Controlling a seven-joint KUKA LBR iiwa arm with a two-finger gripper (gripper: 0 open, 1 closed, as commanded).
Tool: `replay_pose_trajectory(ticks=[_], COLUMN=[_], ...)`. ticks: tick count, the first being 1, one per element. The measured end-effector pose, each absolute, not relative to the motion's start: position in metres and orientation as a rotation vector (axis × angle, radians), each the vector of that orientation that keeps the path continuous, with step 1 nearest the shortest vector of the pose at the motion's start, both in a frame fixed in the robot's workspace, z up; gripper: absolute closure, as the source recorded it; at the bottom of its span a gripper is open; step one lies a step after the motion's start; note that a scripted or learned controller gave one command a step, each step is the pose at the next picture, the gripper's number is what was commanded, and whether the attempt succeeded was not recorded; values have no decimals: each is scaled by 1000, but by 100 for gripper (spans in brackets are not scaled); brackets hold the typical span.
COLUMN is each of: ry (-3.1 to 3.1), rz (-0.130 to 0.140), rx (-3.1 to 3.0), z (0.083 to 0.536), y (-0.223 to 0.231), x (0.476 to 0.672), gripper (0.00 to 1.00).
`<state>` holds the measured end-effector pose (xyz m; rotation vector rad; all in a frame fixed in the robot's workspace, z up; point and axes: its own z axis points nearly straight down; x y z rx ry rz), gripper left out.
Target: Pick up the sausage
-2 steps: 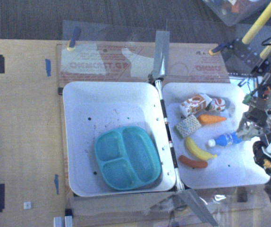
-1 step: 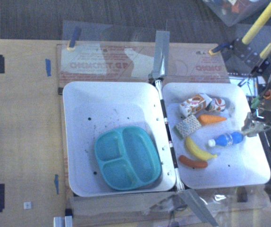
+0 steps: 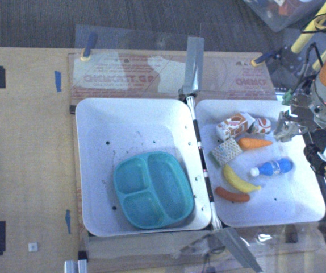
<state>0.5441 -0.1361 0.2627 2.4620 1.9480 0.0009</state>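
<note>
The end effector (image 3: 288, 127), its grip state impossible to tell, hovers over the right bin's (image 3: 305, 209) far edge, well apart from the sausage (image 3: 232, 195) lying beside a banana (image 3: 238, 180).

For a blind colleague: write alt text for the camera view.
A red-brown sausage lies near the front of the right white bin, beside a yellow banana; the grey two-finger gripper hovers at that bin's far right edge.
</note>
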Motion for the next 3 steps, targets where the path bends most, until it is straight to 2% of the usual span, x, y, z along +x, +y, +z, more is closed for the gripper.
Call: replay_pose_trajectory(ticks=[1, 2, 3], ry=[1908, 1936, 2024], rz=[1, -3, -2], rx=[2493, 2478, 2405], z=[296, 287, 261], y=[-119, -127, -132], x=[518, 492, 489], gripper=[100, 100, 100])
